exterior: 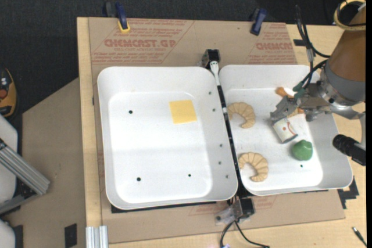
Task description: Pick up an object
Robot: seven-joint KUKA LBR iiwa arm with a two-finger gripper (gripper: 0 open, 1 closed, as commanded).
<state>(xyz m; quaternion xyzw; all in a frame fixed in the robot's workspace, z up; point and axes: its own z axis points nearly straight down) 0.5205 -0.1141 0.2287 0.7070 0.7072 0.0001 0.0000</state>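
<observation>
The left bin (116, 142) holds a flat yellow square (183, 111), lying a little far of its middle. In the right bin (331, 177), a croissant (242, 114) lies just right of the divider, and a second croissant (254, 165) sits nearer, close to the bin's near edge. Further right, a small white-and-grey block (286, 130) lies tilted at mid-bin, with a green ball (302, 150) just to its near right. A small orange piece (284, 92) lies farther back. The gripper (289, 111) reaches in from the right and hangs just above the block; whether it is wide, narrow or holding anything cannot be told.
</observation>
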